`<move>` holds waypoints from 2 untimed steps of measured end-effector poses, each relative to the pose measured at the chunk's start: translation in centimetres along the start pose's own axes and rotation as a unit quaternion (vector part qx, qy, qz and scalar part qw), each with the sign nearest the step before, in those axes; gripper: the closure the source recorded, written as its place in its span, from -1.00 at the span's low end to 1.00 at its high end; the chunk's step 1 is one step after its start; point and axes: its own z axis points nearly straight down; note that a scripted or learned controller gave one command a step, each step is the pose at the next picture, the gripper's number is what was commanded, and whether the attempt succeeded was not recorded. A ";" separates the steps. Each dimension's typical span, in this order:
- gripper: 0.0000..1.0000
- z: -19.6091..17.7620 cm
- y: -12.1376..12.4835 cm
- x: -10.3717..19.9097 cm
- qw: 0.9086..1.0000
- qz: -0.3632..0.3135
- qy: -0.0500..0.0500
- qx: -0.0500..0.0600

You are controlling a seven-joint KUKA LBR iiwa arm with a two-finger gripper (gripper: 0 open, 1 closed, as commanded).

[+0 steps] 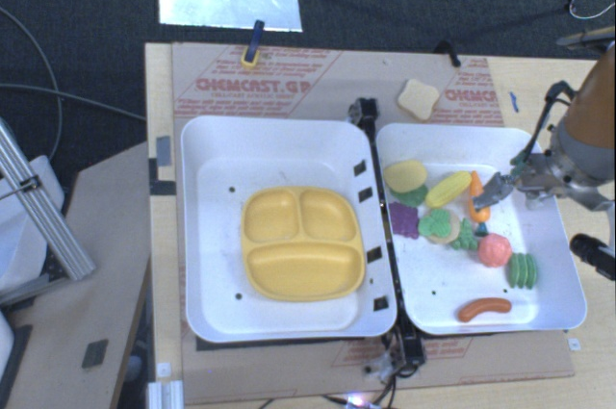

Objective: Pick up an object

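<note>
Several toy foods fill the right bin (553, 205). I'd say it's the reaching step: end effector (493, 191) poised beside the orange carrot (475, 195), grip unclear; next, lowering squarely.

Yellow 3-compartment tray (302, 242) in left bin (207, 147); beige sponge (419, 98) on bench (318, 75).

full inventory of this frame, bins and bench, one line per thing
divided tray: 1, yellow, left bin
toy foods: about ten, mixed colours, right bin
lemon-like piece: 1, yellow, right bin, top left
carrot-like piece: 1, orange, at the gripper tip
strawberry-like piece: 1, pink-red, right bin, centre
sausage: 1, orange-red, right bin, front
bread slice: 1, tan, on bench behind right bin
gripper: 1, grey, over right bin, low among the toys
arm: 1, grey with orange band, right edge
</note>
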 end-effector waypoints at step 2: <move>1.00 8.9 -2.2 -3.7 1.000 0.001 0.000 -0.001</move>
